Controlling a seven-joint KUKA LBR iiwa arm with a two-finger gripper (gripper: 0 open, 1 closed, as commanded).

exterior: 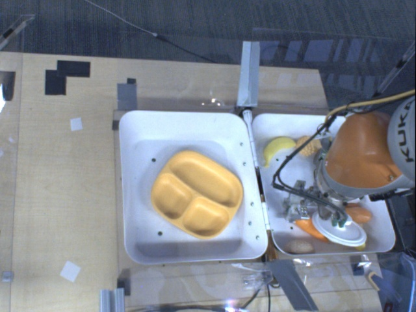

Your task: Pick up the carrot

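Gripper [311, 214] is down low in the right bin [281, 242], arm's orange band bulking above it; whether it is apart or together, cannot tell. Carrot [309, 229] lies just below it, partly under a white plate [343, 235], so access looks cramped. Yellow lemon [279, 149] sits above; sectioned yellow tray [196, 192] occupies the left bin [133, 194].

Arm [390, 148] as I see it: grey casing with black "KU" lettering | broad orange band [361, 151] above wrist | black and yellow cables looping alongside | metallic wrist hardware, green specks
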